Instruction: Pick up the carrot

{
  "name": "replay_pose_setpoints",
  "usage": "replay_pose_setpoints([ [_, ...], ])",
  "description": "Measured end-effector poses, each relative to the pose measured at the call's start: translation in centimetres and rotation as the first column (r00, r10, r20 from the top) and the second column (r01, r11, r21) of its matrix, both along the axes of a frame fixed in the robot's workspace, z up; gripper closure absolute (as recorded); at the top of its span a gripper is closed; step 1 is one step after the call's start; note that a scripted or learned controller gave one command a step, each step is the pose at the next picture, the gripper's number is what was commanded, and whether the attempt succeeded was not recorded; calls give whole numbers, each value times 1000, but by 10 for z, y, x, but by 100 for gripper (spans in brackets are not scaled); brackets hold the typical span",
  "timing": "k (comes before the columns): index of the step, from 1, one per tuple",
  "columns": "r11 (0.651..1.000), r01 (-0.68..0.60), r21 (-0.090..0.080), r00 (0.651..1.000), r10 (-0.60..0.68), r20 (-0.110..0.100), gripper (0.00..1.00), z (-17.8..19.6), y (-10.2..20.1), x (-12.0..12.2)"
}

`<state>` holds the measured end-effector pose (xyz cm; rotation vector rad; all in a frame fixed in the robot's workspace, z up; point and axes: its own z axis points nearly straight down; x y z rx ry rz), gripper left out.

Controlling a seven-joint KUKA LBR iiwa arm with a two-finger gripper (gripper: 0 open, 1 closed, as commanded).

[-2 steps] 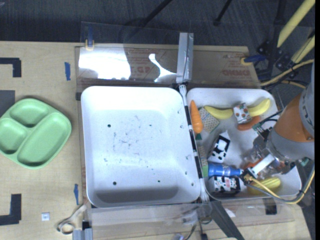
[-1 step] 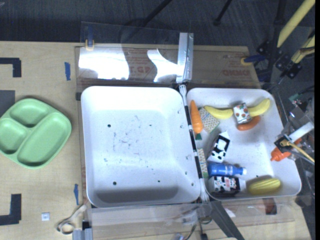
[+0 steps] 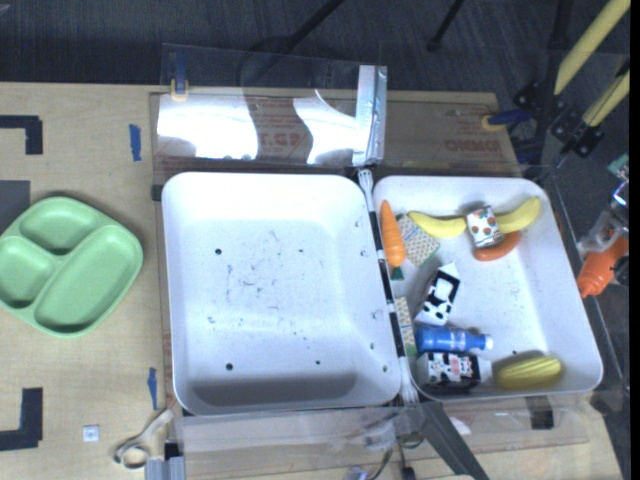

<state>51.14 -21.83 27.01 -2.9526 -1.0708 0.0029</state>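
Two bins (image 3: 265, 193), and the carrot (image 3: 391, 233) sits in the right one, jammed lengthwise against the divider wall beside the banana (image 3: 470, 223), so I judge a grab needs clearance on the wall side; my pincer's state I cannot tell from this frame.

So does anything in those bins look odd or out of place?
Slightly. The carrot lies tight against the right bin's left wall, up near its top corner. The other items crowd that same bin, some stacked on each other. Nothing looks spilled or broken.
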Motion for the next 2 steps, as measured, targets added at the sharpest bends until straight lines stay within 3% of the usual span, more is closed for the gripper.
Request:
replay_pose_setpoints([
  [1, 965, 263, 1, 965, -263, -3, 100, -63, 7, -5],
  [2, 968, 251, 0, 968, -251, 0, 100, 35, 22, 14],
])
